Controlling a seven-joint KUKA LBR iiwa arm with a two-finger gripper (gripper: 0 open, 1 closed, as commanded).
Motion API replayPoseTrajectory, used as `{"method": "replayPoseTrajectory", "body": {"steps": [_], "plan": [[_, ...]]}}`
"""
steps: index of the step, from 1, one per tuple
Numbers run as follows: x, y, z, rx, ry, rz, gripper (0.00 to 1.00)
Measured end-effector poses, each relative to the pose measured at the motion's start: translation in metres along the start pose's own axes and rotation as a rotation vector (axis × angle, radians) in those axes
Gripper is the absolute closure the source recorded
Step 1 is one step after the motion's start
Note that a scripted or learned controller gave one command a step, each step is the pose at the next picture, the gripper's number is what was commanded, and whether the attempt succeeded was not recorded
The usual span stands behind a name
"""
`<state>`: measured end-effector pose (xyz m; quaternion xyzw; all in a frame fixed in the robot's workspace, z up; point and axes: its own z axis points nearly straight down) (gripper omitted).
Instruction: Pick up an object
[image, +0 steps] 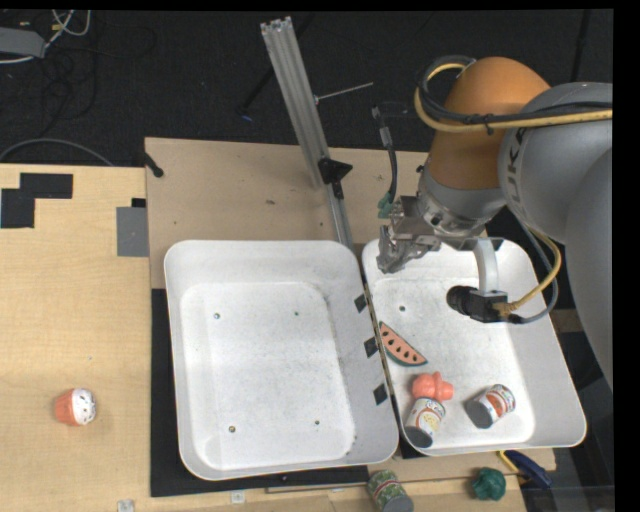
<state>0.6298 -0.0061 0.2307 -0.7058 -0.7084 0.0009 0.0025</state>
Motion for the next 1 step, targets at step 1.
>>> {"method": "replayPoseTrajectory", "body": {"steps": [1], "plan": [[0.0475, 0.0065, 0.0101, -0.002, -0.001, 0.000, 1.00]]}}
